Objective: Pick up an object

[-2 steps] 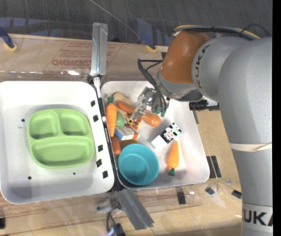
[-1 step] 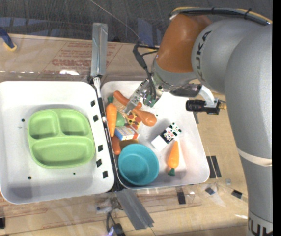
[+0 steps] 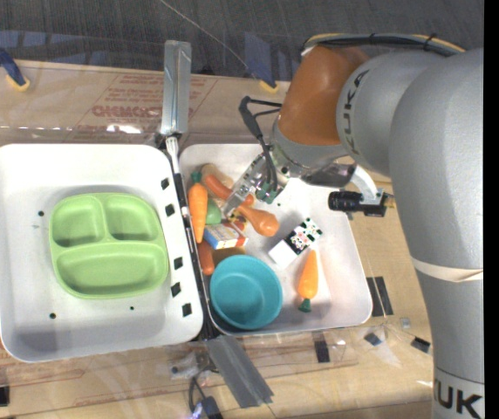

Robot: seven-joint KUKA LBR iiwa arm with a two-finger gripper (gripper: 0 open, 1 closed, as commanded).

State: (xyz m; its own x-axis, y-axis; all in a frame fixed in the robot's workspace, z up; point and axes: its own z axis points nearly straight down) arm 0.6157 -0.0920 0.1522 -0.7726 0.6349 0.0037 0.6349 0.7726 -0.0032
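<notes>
Rt bin [image 3: 351,250] crowded; gripper [image 3: 242,201] over carrots, nr divider edge.

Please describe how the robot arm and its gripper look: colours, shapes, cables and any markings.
The arm is made of thick, rounded grey segments with an orange band above the wrist. Dark KUKA lettering marks the casing. A thin black cable loops beside the wrist. The gripper is small, metallic and silver-grey.
</notes>
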